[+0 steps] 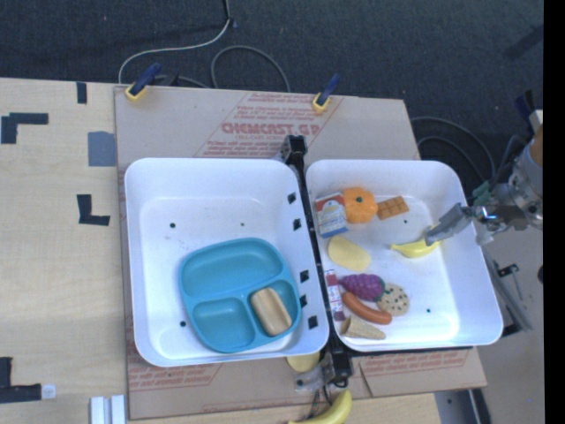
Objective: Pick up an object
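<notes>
Bench: a cardboard sheet (265, 122) lies under two white bins, held by clamps at its far edge.
Left bin (150, 193): holds a blue divided plate (229, 281) with a bread roll (271, 311) in its near right compartment.
Right bin (441, 316): holds the small play-food pieces, mostly crowded along its left side.
Arm (521, 197): reaches in from the right, over the right bin's right rim.
Gripper (439, 230): low over the right bin, its tip just beside the banana's right end; whether its fingers are apart or together I cannot tell from this view.
Banana (413, 248): small and yellow, lying flat on the bin floor right of centre, apart from the other pieces; judged the likeliest target.
Handling: probably light, hard, smooth plastic, so it may slip or skid on the bin floor; best taken across the thick middle of its curve, not at the tapering ends.
Orange (359, 205): round, near the far left, touching a small carton (330, 215).
Potato (350, 254): pale yellow, left of the banana.
Grapes (362, 284): purple, with a sausage (364, 309) and a cookie (394, 300) just beside them.
Cracker (392, 207): orange, just right of the orange.
</notes>
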Controlling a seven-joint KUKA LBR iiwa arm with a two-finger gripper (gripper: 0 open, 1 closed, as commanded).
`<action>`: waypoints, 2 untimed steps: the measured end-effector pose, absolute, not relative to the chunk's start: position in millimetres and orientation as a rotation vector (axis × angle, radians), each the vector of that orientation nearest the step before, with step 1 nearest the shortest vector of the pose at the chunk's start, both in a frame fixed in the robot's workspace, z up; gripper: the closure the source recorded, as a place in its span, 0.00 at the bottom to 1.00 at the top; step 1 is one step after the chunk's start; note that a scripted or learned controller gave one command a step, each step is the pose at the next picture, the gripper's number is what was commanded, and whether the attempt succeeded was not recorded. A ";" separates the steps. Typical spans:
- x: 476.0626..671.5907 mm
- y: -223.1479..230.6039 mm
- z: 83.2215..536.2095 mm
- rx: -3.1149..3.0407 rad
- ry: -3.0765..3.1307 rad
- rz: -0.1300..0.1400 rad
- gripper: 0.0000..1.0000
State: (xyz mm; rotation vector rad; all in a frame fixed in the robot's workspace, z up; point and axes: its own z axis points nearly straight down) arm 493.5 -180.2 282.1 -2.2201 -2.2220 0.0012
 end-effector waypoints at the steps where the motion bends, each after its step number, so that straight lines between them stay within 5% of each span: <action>1: 531.5 -98.4 142.4 -2.204 -2.223 0.006 0.00; 2: 636.3 -108.9 83.7 -2.213 -2.223 0.003 0.00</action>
